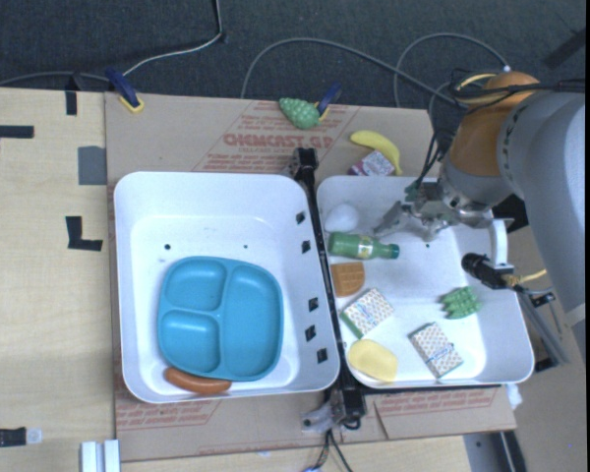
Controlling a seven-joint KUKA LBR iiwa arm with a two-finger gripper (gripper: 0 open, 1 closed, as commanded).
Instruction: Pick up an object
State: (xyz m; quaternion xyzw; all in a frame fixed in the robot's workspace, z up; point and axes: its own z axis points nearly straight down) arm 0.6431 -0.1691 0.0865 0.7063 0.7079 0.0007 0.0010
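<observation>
My gripper [409,228] hangs low in the right bin [492,367], at its far middle, open with nothing between its fingers. A green bottle [362,248] lies on its side just left of the gripper, close to the left fingertip. A white round object [343,216] sits behind the bottle. In front lie a brown round piece [347,279], two checked packets [368,312] [436,349], a yellow lump [374,360] and a small green toy [459,303].
The left bin [138,205] holds a blue divided plate [221,318] and an orange sausage [197,382] at its front wall. A banana [378,147], a small packet [375,166] and a green item [300,112] lie on the cardboard behind the bins. Cables trail behind.
</observation>
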